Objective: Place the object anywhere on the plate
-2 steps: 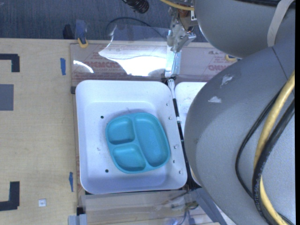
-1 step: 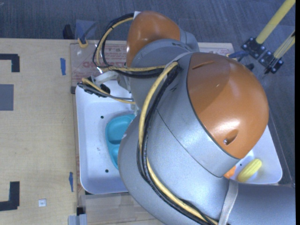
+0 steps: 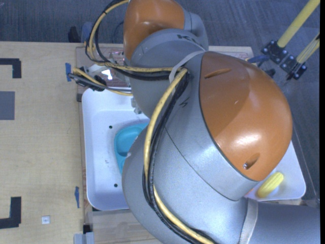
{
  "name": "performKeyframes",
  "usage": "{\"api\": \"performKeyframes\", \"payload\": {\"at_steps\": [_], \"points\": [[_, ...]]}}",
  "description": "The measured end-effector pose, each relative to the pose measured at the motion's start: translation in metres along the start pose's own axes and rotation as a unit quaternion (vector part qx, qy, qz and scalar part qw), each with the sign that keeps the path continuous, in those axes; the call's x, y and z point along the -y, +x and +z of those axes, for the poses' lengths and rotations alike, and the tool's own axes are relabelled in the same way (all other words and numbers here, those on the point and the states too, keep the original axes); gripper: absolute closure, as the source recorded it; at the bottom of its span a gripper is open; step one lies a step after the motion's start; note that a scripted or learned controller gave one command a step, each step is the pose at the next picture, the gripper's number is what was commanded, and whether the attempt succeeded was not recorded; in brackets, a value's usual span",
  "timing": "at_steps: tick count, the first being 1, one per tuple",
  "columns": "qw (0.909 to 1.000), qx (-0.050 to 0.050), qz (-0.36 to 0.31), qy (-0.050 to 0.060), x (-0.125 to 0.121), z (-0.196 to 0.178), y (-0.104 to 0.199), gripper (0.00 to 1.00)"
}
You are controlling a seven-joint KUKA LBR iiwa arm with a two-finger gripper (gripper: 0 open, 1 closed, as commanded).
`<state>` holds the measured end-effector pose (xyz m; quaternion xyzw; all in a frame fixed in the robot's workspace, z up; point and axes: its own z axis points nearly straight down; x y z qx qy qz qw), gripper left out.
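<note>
Over the bins: one arm (image 3: 213, 136) | one blue plate (image 3: 125, 140) | one yellow object (image 3: 270, 184) | jaws state: cannot tell

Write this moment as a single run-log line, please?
arm: over bins, blocking the camera | gripper: hidden | blue plate: partly visible, left bin | yellow object: right bin | placement: not yet seen
</note>
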<state>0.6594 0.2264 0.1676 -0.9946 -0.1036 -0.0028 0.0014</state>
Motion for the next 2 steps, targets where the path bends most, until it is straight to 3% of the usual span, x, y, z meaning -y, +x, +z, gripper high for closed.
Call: {"api": "performKeyframes", "payload": {"at_steps": [1,2], "points": [[0.9979,-0.004,-0.064,0.001,0.0062,-0.206,-0.0315,1.0],[0.998,0.003,-0.064,-0.002,0.006,-0.197,-0.0321,0.0]]}}
